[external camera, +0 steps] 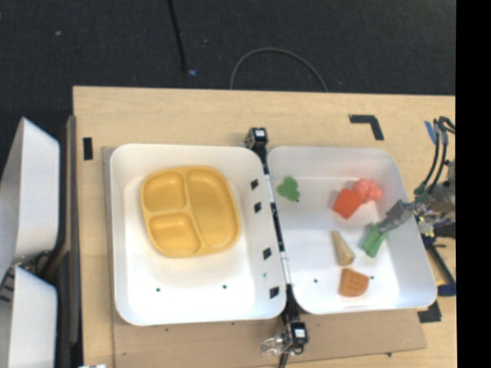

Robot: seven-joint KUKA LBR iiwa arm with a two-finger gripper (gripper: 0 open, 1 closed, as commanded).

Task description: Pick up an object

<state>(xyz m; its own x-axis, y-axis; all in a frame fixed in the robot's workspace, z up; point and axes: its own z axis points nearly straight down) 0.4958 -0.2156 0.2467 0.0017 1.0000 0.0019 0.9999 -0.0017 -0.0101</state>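
Observation:
The right bin (399, 282) holds several small toys. A green leafy piece (288, 189) lies near its left wall, and a red block (347, 203) sits beside a pink piece (369, 190). Lower down are a tan cone (342, 247), an orange waffle-like piece (354, 283) and a green stick-shaped piece (374, 241). My gripper (394, 216) reaches in low over the right bin's right side. Its grey tip sits just above and to the right of the green stick-shaped piece. Whether it touches that piece is unclear.
The left bin (130, 282) holds a yellow divided plate (189, 210). A hinged divider (272, 228) runs between the bins. Cables and arm parts (437, 198) crowd the right edge. A white box (31, 198) stands left of the bench.

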